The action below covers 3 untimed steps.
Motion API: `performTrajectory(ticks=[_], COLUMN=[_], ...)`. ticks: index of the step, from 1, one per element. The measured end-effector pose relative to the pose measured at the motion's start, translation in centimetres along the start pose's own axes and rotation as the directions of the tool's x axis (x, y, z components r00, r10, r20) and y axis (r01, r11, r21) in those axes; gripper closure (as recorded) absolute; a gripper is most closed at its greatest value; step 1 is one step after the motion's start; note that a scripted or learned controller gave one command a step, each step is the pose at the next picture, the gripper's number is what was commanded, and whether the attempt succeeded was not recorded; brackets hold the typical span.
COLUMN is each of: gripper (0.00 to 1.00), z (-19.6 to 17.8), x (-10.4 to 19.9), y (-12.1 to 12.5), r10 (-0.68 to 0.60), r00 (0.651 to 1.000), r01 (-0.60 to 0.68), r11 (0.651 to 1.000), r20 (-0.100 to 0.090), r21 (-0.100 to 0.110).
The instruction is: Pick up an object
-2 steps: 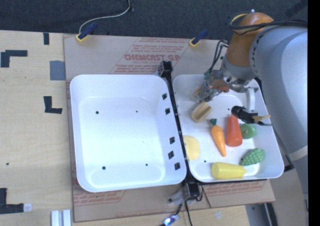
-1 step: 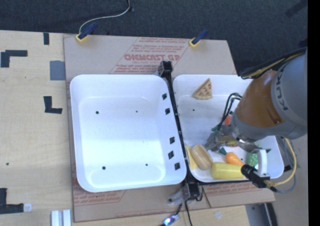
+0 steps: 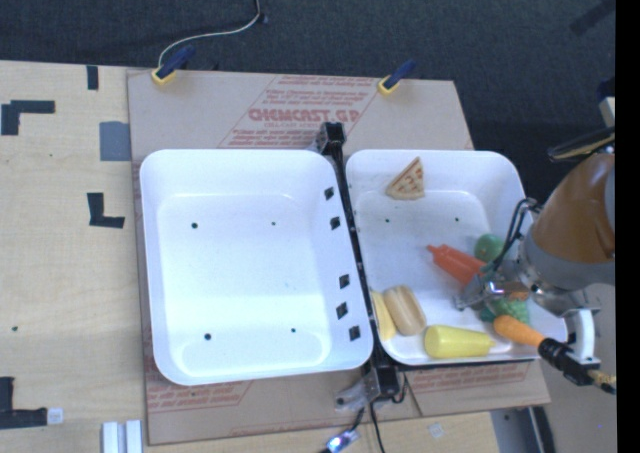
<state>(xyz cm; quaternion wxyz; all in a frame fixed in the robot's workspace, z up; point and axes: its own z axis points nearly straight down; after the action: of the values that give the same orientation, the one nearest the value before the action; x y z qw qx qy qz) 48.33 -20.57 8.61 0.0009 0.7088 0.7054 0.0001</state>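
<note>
The right bin [image 3: 455, 166] holds several toy foods. A pizza slice [image 3: 407, 181] lies at its far side. A red-orange piece [image 3: 455, 261] sits mid-bin, with a green piece [image 3: 489, 247] just right of it. A hot dog bun [image 3: 404, 309] and a yellow piece [image 3: 458, 342] lie along the near wall, and an orange carrot [image 3: 518, 330] rests near the right corner. My gripper [image 3: 488, 293] is low in the bin among the red, green and carrot pieces. The arm's orange band [image 3: 575, 216] rises above it.
The left bin [image 3: 160, 241] stands beside the right one, divided by a black clamp strip [image 3: 340, 241]. Both rest on a cardboard sheet [image 3: 290, 111] held by blue-and-yellow clips. A cable [image 3: 250, 1] runs across the dark floor behind.
</note>
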Motion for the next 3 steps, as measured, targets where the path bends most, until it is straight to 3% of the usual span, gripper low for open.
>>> performTrajectory(ticks=[1,2,3], gripper=[1.00,1.00,1.00], z=[-6.7,-26.3,-15.9], x=[8.0,10.7,13.8], y=[4.4,4.7,6.3], r10=[-0.015,-0.010,-0.008], r00=[1.000,1.000,1.000], r01=[0.015,0.011,0.008], r11=[1.000,1.000,1.000], r20=[-0.003,0.001,-0.002], r21=[-0.005,-0.014,0.011])
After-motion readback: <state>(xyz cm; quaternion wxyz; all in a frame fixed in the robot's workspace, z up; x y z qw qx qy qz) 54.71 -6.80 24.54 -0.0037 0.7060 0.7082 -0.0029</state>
